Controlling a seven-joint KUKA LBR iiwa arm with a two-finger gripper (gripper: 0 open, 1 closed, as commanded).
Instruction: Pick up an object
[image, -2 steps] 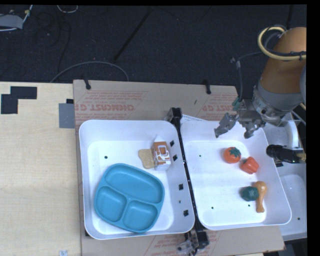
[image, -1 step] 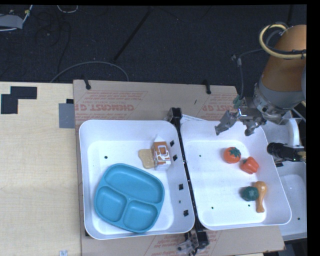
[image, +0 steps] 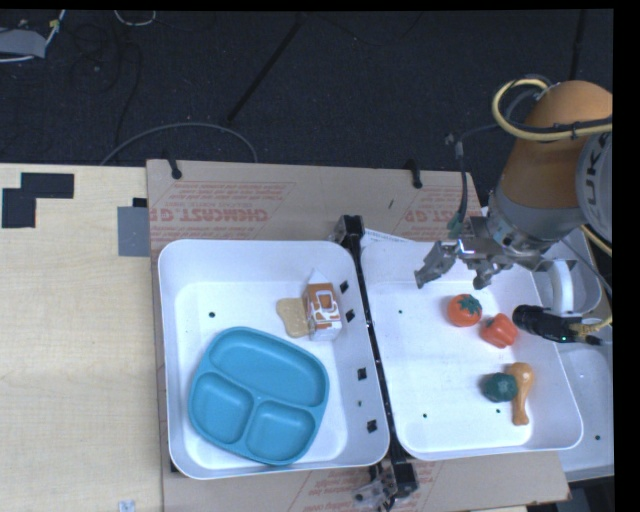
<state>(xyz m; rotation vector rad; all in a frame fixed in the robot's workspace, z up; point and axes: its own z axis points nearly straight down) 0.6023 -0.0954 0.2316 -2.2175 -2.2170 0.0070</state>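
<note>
camera view | gripper (image: 459, 266) fingers spread apart, holding nothing, over right bin (image: 420, 420) | orange tomato toy (image: 463, 310) just below fingertips, apart | red piece (image: 499, 330) beside it, shape possibly a pepper | arm top cut off

You see the gripper (image: 462, 269) open above the right bin (image: 420, 420), just beside a tomato (image: 463, 310); a blue plate (image: 258, 395) fills the left bin (image: 190, 265).

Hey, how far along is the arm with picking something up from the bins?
Nothing looks picked yet. The end effector hovers over the right bin, above the orange tomato-like toy, with nothing visible between its fingers. The red piece and the teal and tan toy lie on the bin floor. Descending, grasping and lifting remain.
</note>
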